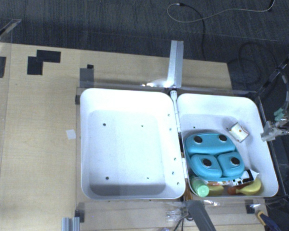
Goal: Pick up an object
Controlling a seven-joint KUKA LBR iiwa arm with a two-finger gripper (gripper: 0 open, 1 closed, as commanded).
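— Gripper (275, 127) first: where do we see it?

— We see it at the far right of the view, a pale metal piece over the right rim of the right bin (216, 103), with dark cables running up behind it. It hangs apart from everything in the bin.

— Spread, or pressed together?

— We cannot tell; it is too small and too near the edge. We see nothing pinched in it.

— And the things to pick?

— All of them lie in the right bin, crowded toward its near end. We make out a large blue piece (210, 154) with three rounded lobes, each with a dark hole in it, lying against the bin's left wall. A small white box (238, 133) sits tilted just beyond it, toward the gripper's side and apart from the rest.

— Along the near wall?

— We see a green-capped bottle (200, 188) at the left corner, touching the blue piece, and a yellow object (252, 188) at the right corner. Between them lie red and black-and-white bits that we cannot name.

— The other bin?

— We see the left bin (128, 100) just beside the right one, rims touching, on the wooden bench (34, 146).
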